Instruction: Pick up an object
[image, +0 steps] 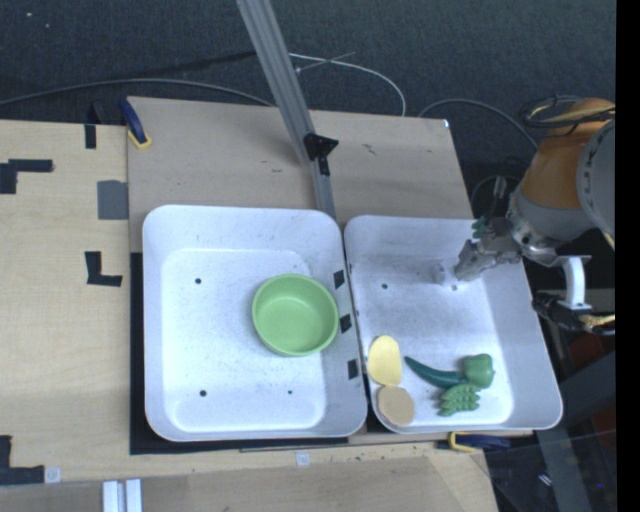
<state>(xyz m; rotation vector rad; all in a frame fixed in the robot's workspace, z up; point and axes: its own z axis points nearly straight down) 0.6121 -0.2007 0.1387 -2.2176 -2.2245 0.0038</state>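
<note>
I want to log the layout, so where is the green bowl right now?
The green bowl sits in the left bin, toward its right side near the divider, across from the yellow piece in the right bin.

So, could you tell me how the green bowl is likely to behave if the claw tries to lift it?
The bowl looks like thin plastic, so probably light and stiff. Its smooth round rim may slip from a pinch. It sits upright in the left bin, so it would likely slide rather than tip.

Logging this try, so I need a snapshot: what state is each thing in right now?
Gripper: over the right bin's far side, nothing seen between its fingers.
Bowl: upright in the left bin.
Yellow piece: lying at the right bin's near left.
Tan piece: lying beside it.
Green vegetables: lying at the near edge.
</note>
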